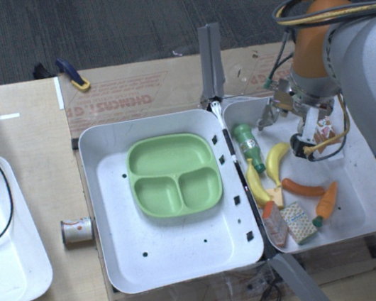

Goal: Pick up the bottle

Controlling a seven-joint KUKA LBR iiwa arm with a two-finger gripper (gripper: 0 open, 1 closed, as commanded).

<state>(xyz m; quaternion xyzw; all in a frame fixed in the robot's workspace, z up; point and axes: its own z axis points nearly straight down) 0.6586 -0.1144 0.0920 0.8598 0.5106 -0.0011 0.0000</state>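
so far this looks like the approach step. the gripper (295,120) hangs over the back of the right bin (365,194), apart from the green bottle (247,143). the bottle lies along that bin's left wall, just beside two bananas (276,158). whether the gripper is open or closed i cannot tell, but it has no hold on the bottle. next it likely needs to shift left, line up with the bottle and descend clear of the bananas.

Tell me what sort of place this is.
Likely a robotics lab bench, not a kitchen: two shallow white plastic bins, a grey-and-orange robot arm, and a green plastic bottle among toy food.
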